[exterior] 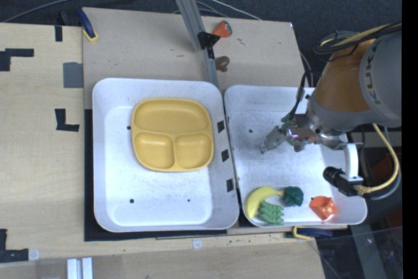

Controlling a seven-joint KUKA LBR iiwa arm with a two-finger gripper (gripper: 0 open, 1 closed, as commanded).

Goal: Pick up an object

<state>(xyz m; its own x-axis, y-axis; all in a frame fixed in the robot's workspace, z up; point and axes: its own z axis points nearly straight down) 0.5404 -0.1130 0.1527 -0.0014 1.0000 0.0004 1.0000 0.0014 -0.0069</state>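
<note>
Yellow banana [259,196] lies at the right bin's [261,101] near edge, long axis roughly three-to-nine, at about seven o'clock from the tool [269,144], whose fingers look spread, grasping nothing

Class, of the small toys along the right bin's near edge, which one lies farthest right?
The orange toy, alone near the bin's right corner; the banana and green pieces sit together further left.

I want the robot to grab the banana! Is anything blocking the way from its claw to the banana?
Nothing visible blocks it. The gripper hovers over bare white floor in the right bin, and the banana lies below it in the picture, near the bin's front edge. A green toy touches the banana's far side, off the path.
</note>
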